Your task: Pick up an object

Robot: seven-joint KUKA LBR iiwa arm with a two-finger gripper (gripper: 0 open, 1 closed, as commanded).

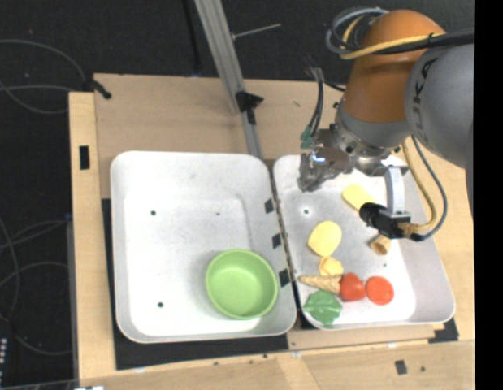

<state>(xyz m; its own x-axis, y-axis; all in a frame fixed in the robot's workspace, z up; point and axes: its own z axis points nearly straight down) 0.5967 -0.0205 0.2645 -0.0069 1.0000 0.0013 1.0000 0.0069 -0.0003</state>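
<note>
in the camera view we see the gripper (314,171) hanging over the far corner of the right bin (426,299), at about eleven o'clock from that bin's middle; we cannot tell its state. in this bin a yellow piece (357,196) lies at twelve o'clock, a pale yellow round object (325,237) sits near the middle, and a smaller yellow bit (331,266) just below it. at six o'clock lie a tan cone (318,282), two red balls (366,289) and a green object (323,307). a green bowl (241,283) rests in the left bin (153,185) at five o'clock.
</note>
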